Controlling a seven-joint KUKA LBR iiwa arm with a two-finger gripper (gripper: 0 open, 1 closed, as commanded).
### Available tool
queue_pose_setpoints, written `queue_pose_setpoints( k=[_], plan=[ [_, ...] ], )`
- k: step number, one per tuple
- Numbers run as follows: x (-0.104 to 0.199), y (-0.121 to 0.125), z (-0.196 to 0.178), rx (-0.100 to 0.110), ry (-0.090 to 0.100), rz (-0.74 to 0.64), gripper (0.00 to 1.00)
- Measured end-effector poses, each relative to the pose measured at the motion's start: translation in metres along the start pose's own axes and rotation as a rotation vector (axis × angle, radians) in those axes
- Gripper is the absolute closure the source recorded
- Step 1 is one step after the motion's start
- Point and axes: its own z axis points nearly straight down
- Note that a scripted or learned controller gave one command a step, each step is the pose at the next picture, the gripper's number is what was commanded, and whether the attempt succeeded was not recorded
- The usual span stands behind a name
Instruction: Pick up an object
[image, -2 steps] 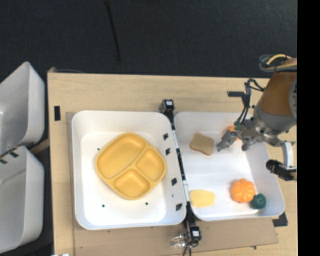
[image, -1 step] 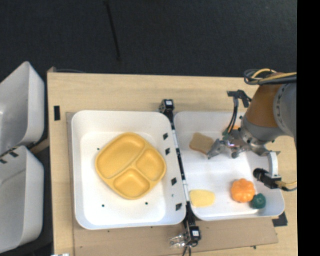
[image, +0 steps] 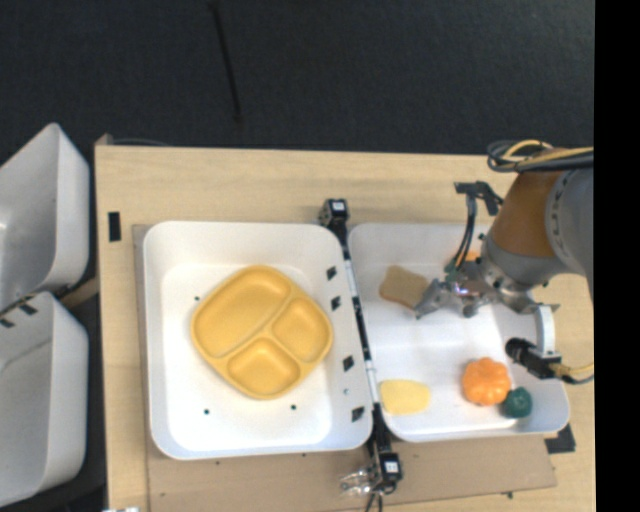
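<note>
Arm (image: 535, 225) entering from the right, grey body with orange band above the wrist, bent down over the right bin (image: 400, 240) toward its upper middle. Pincer (image: 452, 297) low inside that bin, pointing left, fingers seemingly spread apart to either side, though small and blurred at this range; state cannot be told with certainty. Nothing visible between the fingers. Left fingertip close to the brown flat piece (image: 403, 287), which lies near the bin's upper left part; contact not discernible. Cables looped near the wrist and along the bin's right wall. Further contents of the right bin: yellow soft object (image: 404, 396) at the lower left corner, beside the divider between bins; orange pumpkin-shaped object (image: 486, 381) at the lower right, well apart from the pincer; dark green small object (image: 518, 403) touching or just beside the orange one, against the lower right rim. Left bin (image: 165, 420) holding a yellow divided plate (image: 262, 330) with three compartments, lying flat near the centre, turned at an angle. Both bins side by side on the wooden table (image: 250, 180).
</note>
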Motion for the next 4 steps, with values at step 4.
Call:
queue_pose_setpoints(
  k=[4],
  plan=[
    [-0.007,0.009,-0.152,-0.004,0.002,-0.006,1.00]
  ],
)
